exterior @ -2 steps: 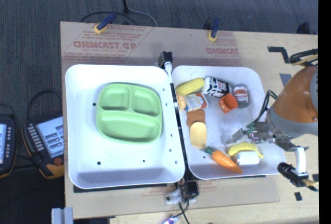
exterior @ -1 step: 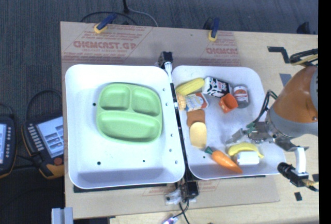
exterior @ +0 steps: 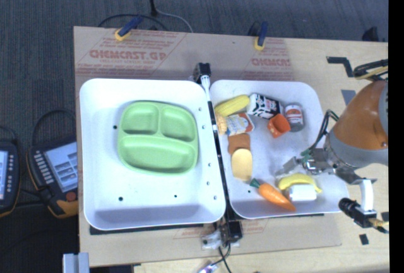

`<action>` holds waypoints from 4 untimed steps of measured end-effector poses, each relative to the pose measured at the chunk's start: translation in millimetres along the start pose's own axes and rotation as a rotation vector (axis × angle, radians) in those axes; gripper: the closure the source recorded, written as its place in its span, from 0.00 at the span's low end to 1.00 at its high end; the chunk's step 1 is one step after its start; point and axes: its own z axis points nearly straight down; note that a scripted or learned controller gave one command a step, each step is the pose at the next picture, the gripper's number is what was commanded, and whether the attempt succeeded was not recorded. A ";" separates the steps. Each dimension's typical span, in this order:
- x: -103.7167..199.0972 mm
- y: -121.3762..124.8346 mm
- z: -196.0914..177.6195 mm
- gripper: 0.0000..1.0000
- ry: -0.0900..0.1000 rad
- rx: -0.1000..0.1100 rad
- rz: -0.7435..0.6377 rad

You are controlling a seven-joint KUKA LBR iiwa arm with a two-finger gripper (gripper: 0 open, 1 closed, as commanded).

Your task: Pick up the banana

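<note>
The banana (exterior: pixel 297 181) is small, yellow and curved. It lies near the front right of the right bin (exterior: pixel 309 92), resting against a white block (exterior: pixel 303 193). My gripper (exterior: pixel 302 165) hangs just above and behind the banana, at the end of the grey arm with the orange band (exterior: pixel 363 120) that reaches in from the right. The gripper's metal tip points left, toward the middle of the bin. From this angle the banana looks apart from the gripper, lying on the bin floor.
An orange carrot (exterior: pixel 274 193) lies left of the banana. A bread roll (exterior: pixel 241 157), corn cob (exterior: pixel 231 104), black-and-white carton (exterior: pixel 265 104), red can (exterior: pixel 293 116) and an orange piece (exterior: pixel 278 125) sit farther back. The left bin (exterior: pixel 101 202) holds a green divided plate (exterior: pixel 158 137).
</note>
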 end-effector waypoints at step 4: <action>51.1 -1.1 3.4 0.00 -0.006 -0.002 -0.045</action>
